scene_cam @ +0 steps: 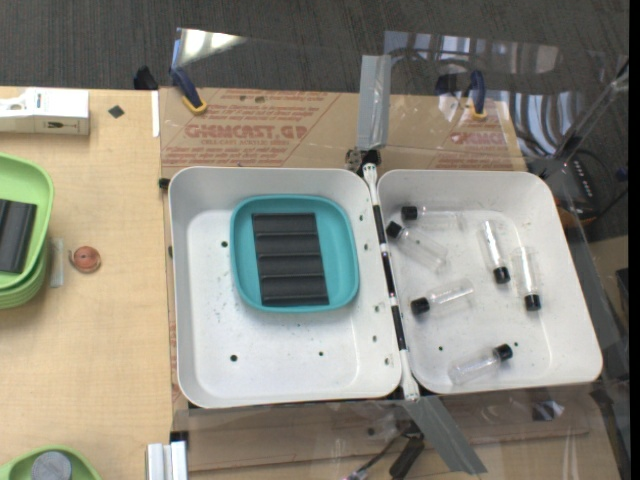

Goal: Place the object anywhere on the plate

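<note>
One tool: opening and load cannot be told. Six clear vials (492, 246) lie loose in the right bin (560, 338), on its approach side. None is on the teal plate (243, 258) in the left bin (200, 348) beyond. Risks: round vials may roll or slip from a pinch, and the plate's ridged insert (290, 258) may let one roll off.

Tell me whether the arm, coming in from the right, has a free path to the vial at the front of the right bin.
Probably yes: the vial lies alone on the right bin's floor, apart from the other vials, nothing over it.

Bright, even light; sharp, faint glare.
</note>
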You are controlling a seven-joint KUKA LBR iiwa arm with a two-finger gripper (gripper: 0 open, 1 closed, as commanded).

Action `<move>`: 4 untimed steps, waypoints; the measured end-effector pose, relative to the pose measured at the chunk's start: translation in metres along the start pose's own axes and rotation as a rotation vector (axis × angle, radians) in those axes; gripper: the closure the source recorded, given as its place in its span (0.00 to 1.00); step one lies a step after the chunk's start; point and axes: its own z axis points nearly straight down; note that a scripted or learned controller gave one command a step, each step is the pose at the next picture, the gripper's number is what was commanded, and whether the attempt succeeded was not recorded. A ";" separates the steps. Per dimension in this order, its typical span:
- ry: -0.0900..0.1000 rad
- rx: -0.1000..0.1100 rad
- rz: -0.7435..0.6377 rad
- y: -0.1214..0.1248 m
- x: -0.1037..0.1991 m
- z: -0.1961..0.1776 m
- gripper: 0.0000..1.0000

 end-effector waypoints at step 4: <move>0.003 0.000 0.383 0.020 0.021 -0.001 0.00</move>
